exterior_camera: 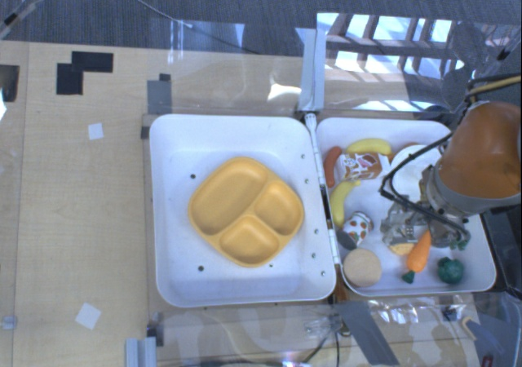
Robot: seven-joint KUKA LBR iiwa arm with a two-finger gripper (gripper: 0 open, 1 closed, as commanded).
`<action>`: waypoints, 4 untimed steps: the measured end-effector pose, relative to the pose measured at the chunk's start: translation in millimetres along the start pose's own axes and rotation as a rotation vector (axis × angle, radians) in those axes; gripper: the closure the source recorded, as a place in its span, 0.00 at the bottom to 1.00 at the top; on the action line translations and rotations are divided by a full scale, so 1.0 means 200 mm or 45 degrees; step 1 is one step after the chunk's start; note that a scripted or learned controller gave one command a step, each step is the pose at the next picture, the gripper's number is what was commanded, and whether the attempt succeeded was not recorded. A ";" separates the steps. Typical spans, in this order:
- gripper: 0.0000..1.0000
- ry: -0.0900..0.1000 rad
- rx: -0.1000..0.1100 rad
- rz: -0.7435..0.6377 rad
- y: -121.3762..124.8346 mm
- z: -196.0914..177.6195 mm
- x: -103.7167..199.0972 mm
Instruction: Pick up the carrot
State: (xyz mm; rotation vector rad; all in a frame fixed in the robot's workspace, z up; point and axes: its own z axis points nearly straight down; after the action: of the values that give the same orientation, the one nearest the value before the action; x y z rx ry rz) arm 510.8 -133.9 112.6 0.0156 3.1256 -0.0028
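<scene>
hanging low over the right white shallow bin [486, 271], metal two-finger gripper [418, 231] touching the small orange tapered carrot [418, 253] at the bin's five o'clock, seemingly lined up for grasping, grip state impossible to tell.

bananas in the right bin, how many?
2. One banana lies at the far edge of the right bin; the other banana lies along the bin's left wall, by the divider. The arm covers part of the bin, so more may be hidden.
</scene>
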 end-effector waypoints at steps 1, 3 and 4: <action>1.00 0.003 0.003 0.128 -0.31 0.04 0.08; 1.00 0.008 -0.004 -0.243 -0.13 -0.62 -0.09; 0.00 0.007 -0.002 -0.237 -0.15 -0.62 -0.09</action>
State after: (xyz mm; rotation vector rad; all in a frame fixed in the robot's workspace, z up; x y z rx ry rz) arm 526.3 -163.0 237.7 -0.2757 3.1194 -0.0028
